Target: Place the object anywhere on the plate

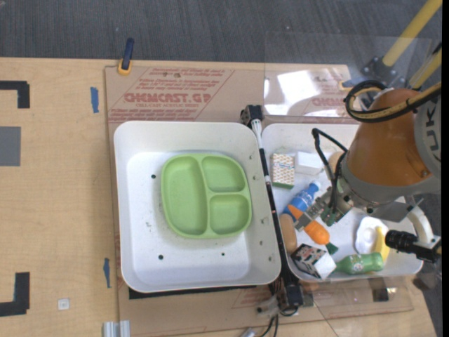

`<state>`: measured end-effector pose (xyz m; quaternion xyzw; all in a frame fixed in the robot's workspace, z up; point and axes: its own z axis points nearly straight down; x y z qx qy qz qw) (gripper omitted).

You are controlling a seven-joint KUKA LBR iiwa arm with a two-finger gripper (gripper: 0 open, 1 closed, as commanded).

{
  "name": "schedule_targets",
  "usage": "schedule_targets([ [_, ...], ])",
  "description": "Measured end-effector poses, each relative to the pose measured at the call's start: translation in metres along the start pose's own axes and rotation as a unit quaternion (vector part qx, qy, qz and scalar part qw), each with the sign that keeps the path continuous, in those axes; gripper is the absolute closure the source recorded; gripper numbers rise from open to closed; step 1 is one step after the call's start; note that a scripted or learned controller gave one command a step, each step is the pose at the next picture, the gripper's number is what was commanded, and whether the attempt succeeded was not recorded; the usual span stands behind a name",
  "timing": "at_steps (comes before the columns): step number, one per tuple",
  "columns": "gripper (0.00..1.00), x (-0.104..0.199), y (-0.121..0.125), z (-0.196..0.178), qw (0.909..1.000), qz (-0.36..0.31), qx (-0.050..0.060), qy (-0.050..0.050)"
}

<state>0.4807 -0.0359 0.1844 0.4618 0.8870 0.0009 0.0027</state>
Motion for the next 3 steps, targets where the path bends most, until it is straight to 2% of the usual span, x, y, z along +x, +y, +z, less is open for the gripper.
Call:
schedule_targets([
  [1, 1.00, 0.028, 0.044, -0.050, 0.9958, 0.092, -0.001, 0.000],
  [2, 1.00, 0.020, 0.170, -0.079, 0.9903, 0.139, 0.001, 0.001],
  [3, 0.00, 0.018, 0.169, -0.079, 0.9902, 0.140, 0.002, 0.001],
])
